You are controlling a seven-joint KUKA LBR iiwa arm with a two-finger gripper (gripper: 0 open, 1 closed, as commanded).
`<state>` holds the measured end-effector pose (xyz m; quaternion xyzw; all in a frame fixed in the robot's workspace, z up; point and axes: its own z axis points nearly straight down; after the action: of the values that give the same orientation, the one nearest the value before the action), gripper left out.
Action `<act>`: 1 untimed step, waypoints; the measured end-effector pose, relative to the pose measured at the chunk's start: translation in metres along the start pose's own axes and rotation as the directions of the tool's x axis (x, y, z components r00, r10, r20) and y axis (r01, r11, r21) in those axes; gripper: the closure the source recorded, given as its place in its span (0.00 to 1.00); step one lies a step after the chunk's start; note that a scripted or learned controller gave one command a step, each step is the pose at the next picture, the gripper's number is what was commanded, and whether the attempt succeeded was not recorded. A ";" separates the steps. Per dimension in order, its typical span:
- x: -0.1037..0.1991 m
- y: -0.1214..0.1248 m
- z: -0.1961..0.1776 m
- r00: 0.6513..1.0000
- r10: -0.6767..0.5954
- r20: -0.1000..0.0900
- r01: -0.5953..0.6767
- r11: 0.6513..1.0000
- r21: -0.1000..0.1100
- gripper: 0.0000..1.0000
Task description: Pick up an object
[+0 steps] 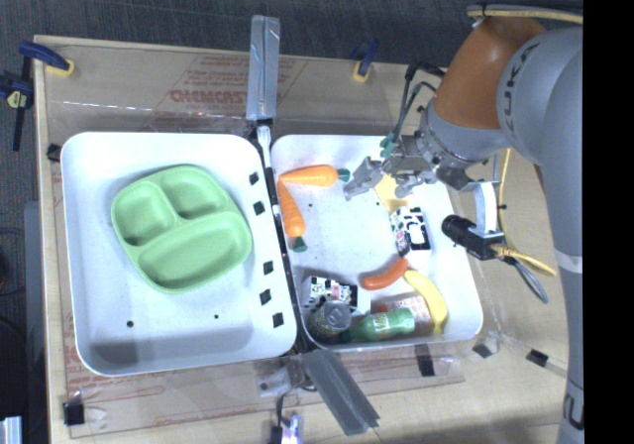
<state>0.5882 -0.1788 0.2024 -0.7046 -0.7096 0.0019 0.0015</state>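
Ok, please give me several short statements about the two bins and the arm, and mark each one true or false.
1. The green divided plate lies in the left bin. True.
2. Two carrots lie in the left bin. False: both lie in the right bin, near its upper left corner.
3. The gripper is above the right bin. True.
4. The banana rests on the green plate. False: it lies in the right bin, beside the sausage.
5. A green bottle lies at the right bin's near edge. True.
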 end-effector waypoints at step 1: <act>-0.031 -0.004 0.010 1.000 0.014 0.000 -0.014 1.000 -0.002 0.00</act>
<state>0.5844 -0.2100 0.1927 -0.7097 -0.7045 0.0012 0.0011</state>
